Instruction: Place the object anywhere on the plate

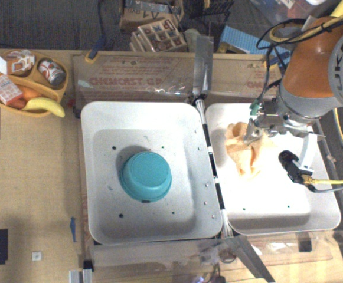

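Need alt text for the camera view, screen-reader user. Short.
Overhead view of two white bins side by side: the arm's gripper is low over a crumpled pale orange object in the right bin, while a teal plate sits upside-down-bowl-like in the left bin. A tray of toy food rests on the bench at far left.

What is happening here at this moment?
A grey and orange robot arm reaches in from the right, and its gripper is down over a pale orange object in the right bin. The teal plate lies in the left bin, nothing on it yet.
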Controlling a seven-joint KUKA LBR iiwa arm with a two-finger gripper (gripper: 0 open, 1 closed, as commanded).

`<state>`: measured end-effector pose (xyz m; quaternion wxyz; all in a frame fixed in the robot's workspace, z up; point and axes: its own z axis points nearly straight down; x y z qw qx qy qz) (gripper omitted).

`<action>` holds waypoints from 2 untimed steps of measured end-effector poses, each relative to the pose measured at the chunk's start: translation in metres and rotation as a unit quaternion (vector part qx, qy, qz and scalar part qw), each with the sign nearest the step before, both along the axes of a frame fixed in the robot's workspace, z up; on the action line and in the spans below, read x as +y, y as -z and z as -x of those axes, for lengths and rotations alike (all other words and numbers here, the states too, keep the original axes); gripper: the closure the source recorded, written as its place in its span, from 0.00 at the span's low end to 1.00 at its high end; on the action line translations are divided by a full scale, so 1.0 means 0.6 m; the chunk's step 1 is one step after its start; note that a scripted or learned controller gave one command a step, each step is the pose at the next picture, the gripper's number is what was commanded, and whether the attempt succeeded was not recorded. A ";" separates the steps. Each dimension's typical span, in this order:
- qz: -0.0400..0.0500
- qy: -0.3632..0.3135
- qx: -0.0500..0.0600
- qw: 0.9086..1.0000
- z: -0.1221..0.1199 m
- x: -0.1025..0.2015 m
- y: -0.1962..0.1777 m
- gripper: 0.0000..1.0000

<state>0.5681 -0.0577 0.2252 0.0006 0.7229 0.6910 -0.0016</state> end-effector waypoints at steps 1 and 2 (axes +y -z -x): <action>-0.001 -0.002 0.000 1.000 -0.001 0.003 0.002 1.00; -0.002 -0.200 0.000 0.980 -0.015 0.078 0.016 1.00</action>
